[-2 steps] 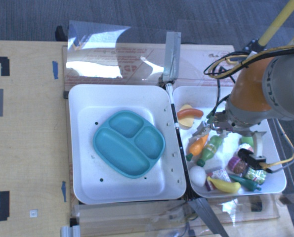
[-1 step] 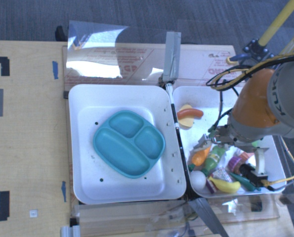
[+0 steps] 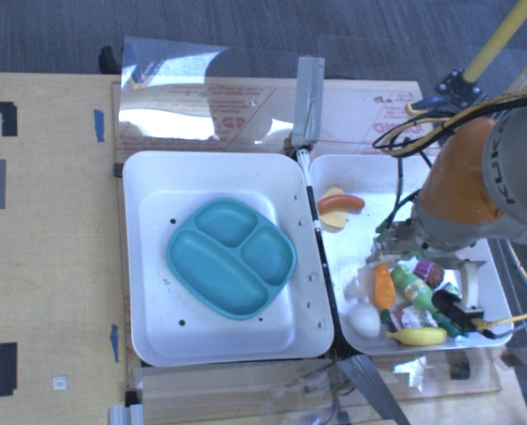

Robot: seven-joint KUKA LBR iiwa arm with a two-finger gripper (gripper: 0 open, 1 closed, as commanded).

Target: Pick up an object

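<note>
The grey arm with its orange band (image 3: 462,180) hangs over the right white bin (image 3: 352,171). Its jaws (image 3: 396,242), whose state I cannot tell, seem poised just above the orange carrot-shaped toy (image 3: 383,288), lying lengthwise toward the bench's near edge, beside a white egg (image 3: 364,320).

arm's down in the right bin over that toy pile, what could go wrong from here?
1. The carrot, green bottle, banana and white egg lie packed together, so the end effector may snag two things or shove them aside.
2. The pile hugs the right bin's near rim, so a nudged piece may wedge there.
</note>
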